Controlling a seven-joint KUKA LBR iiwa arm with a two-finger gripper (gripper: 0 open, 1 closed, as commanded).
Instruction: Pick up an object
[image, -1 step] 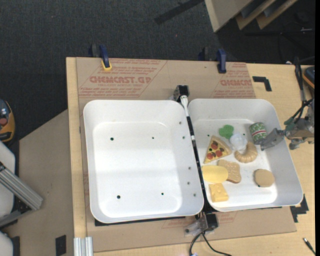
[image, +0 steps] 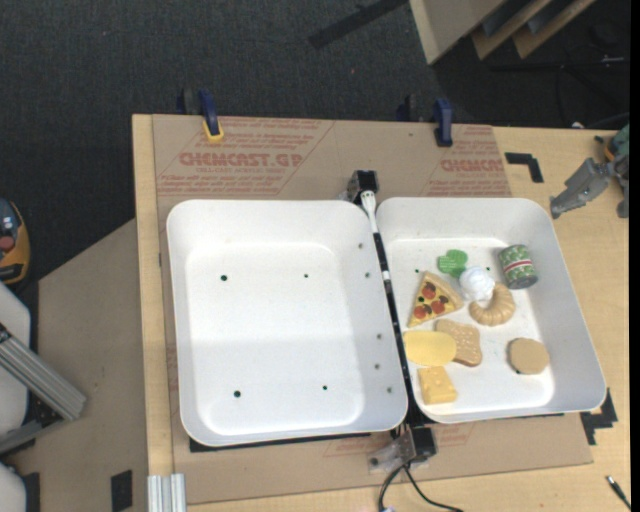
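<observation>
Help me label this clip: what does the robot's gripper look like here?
The gripper is dull grey metal with an angular, tapering outline. Behind it, at the picture's edge, sits a small teal and orange part. It is too small to make out any cables or markings.

The grey metal claw (image: 583, 190) is angular, with a pale, teal-tinted part just above it.

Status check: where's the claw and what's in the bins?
Claw at far right edge, off the bins. Toy food clustered in right bin: pizza slice, can. Nothing gripped.
</observation>
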